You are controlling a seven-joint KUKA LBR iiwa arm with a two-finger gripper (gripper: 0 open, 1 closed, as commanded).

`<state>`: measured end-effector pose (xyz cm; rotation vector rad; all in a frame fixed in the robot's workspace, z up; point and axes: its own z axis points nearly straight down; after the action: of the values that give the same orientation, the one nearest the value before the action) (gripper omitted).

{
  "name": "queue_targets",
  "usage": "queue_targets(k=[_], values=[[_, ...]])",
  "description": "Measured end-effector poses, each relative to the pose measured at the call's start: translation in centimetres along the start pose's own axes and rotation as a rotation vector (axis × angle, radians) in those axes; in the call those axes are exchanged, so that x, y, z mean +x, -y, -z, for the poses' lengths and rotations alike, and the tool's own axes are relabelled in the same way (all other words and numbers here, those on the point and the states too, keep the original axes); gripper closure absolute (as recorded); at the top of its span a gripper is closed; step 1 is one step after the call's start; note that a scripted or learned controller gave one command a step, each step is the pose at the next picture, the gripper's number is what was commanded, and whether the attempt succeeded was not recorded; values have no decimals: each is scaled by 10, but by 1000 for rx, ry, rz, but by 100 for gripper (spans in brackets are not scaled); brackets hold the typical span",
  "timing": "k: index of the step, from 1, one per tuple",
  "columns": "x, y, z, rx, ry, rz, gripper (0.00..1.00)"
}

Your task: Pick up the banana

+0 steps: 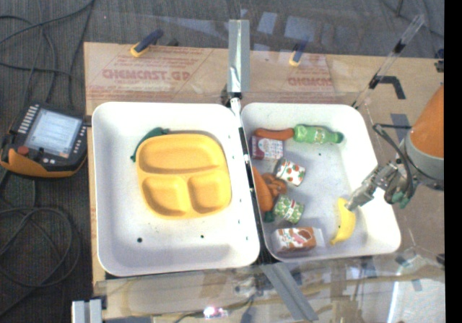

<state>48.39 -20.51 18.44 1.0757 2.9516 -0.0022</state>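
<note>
1. Camera view: two shallow white bins are being shown side by side on the bench, the left bin (108,242) and the right bin (375,162), with their inner walls touching along the middle.
2. The left bin is being occupied by a yellow divided tray (184,173), with a dark green object (148,137) partly tucked under the tray's upper left edge.
3. The banana (345,222) is lying in the lower right part of the right bin, near the right wall, its length running roughly top to bottom with a slight curve.
4. The gripper (359,201) is being held just above the banana's upper end, reaching in from the right at a slant; its tip is appearing to touch or nearly touch that end, though contact cannot be confirmed.
5. The banana is not being seen between the fingers; it is resting on the bin floor below and to the left of the wrist.
6. How wide the pincer is standing cannot be told, since the tip is small and blurred.
7. Elsewhere in the right bin, a green bottle (316,134) is lying along the top, with an orange sausage-like item (273,133) beside it on the left.
8. Small cans and packets (289,172) are being seen scattered down the bin's left half, well apart from the banana.
</note>
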Motion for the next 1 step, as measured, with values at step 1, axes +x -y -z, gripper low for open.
queue_targets(k=[1], values=[[0, 0, 0, -1, 0, 0, 0]])
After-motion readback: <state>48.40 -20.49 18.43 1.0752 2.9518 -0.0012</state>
